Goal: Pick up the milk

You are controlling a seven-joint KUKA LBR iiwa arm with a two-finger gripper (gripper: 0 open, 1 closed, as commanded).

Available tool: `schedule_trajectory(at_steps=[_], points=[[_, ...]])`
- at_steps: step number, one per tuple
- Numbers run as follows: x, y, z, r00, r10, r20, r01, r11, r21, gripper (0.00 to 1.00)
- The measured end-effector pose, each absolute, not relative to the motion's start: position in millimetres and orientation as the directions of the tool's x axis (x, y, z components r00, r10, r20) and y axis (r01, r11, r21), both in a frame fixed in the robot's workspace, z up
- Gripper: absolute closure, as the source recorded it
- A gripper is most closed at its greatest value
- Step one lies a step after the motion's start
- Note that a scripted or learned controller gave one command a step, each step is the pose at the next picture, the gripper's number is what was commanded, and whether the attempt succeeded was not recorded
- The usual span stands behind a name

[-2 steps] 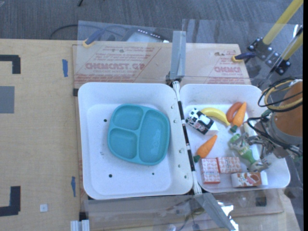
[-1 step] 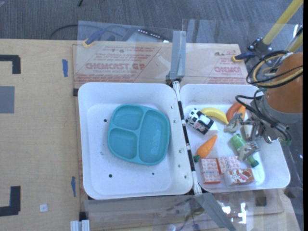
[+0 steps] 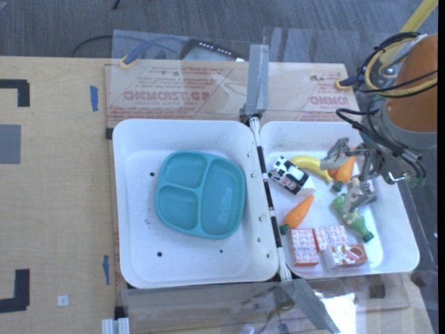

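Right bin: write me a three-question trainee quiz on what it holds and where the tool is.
1. True or false: the milk carton, black and white, lies in the right bin near the divider.
2. Which item lies directly beside the milk carton? A) the banana B) the teal plate C) the red boxes
3. Fill in: the tool hangs over the ___ bin, apart from the milk carton.

Key: 1 true; 2 A; 3 right.
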State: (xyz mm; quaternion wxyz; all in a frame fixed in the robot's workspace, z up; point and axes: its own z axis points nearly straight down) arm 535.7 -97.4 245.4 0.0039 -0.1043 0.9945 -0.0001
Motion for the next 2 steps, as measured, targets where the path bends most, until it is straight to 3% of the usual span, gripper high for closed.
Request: schedule_trajectory(at_steps=[1,2], points=[[546.7,-114.7,297.7,-0.943,-0.333,-0.009,-0.333,0.943,-0.003,0.0],[514.7,-92.4,181.3,-0.983,-0.186,-0.004,-0.186,0.983,0.0,0.0]])
